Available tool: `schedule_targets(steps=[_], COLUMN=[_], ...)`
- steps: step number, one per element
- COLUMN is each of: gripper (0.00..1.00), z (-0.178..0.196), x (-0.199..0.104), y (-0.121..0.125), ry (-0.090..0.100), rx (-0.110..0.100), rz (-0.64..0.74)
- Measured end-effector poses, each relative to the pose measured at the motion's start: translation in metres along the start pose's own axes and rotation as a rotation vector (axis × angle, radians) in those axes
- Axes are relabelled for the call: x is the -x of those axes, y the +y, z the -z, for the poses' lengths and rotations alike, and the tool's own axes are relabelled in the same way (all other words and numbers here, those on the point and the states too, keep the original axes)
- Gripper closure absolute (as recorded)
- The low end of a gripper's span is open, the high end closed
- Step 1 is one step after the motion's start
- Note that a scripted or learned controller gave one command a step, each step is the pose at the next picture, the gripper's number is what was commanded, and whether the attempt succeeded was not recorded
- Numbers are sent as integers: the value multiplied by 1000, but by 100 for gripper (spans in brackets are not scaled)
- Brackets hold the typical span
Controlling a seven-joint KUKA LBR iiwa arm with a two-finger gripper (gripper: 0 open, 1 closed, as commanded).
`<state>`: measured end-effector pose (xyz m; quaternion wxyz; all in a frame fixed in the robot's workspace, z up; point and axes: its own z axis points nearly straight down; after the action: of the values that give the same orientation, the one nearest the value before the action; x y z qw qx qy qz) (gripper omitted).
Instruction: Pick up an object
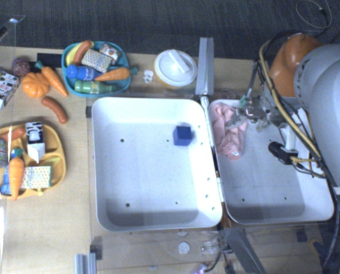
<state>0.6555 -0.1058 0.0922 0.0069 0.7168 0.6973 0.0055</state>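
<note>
Arm [324, 96] enters from the right of the camera view, its bulky grey body covering the right bin's far right corner, orange band showing at the top. Wrist is pitched down and to the left, cables looping around it. Tool [244, 108] sits low over the back left part of the right bin [272, 193], right at the upper edge of the pink cloth [230, 131]. Tool state: cannot tell from this angle; the tip is cluttered by cables and metal parts and blurs into the cloth.

Pink cloth: crumpled, soft-looking, pale pink with folds, lying against the right bin's left wall, stretching from the back corner toward the bin's middle. Whether it is gripped or merely touched cannot be told.

Blue block [183, 135]: small, cube-like, solid dark blue, resting on the floor of the left bin [135, 204], right of centre and toward the back, well apart from the tool.

Off to the side on the worktop [72, 153]: a blue bowl [95, 68] of toy food, a yellow tray [27, 161] with more toy food, loose toy vegetables, and a white lidded container [175, 68] behind the left bin.
</note>
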Motion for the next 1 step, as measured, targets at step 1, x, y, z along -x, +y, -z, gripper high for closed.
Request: schedule_targets(steps=[1], gripper=[0], z=[67], x=[56], y=[13], ry=[0], rx=[-11], rz=[130])
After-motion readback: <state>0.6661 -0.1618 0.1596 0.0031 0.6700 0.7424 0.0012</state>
